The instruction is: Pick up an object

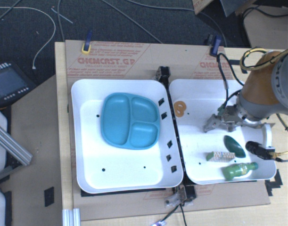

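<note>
The right bin (200, 91) holds several small objects. A small orange pretzel-shaped piece (180, 108) lies near its left wall. A dark teal oval object (234, 145) lies toward the front right, with a small patterned tube (221, 156) just in front of it. A green bottle (238, 170) lies on its side by the front rim. My gripper (218, 122) hangs low over the middle of this bin, right of the orange piece and up-left of the teal object. I see nothing held in it.
The left bin (87, 140) carries a light blue divided plate (130, 120). A black divider with clips (169, 126) separates the bins. The arm (264, 91) and its cables cover the right bin's right side. Cardboard (120, 60) lies under both bins.
</note>
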Controlling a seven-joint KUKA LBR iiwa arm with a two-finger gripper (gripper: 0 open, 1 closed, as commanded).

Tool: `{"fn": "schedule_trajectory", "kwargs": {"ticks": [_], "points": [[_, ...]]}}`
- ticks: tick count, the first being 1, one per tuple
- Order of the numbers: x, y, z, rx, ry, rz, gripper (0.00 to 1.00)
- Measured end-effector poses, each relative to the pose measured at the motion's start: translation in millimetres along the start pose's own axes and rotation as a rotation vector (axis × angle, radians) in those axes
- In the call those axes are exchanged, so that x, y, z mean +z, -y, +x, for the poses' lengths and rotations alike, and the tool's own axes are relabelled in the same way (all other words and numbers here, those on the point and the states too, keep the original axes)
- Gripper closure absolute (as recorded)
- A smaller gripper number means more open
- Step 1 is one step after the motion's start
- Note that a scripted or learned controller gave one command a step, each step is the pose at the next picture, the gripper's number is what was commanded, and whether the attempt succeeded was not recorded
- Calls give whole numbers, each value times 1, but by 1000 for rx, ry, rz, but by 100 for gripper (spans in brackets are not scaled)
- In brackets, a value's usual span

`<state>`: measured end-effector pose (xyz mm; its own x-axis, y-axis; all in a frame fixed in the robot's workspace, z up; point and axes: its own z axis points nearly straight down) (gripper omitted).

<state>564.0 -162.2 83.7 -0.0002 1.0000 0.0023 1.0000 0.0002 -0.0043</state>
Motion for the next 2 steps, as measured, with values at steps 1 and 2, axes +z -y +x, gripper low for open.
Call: {"fn": "schedule_trajectory", "kwargs": {"ticks": [1, 2], "points": [[-13, -1, 0, 0, 1, -4, 100], [-56, -4, 0, -1, 4, -10, 100]]}}
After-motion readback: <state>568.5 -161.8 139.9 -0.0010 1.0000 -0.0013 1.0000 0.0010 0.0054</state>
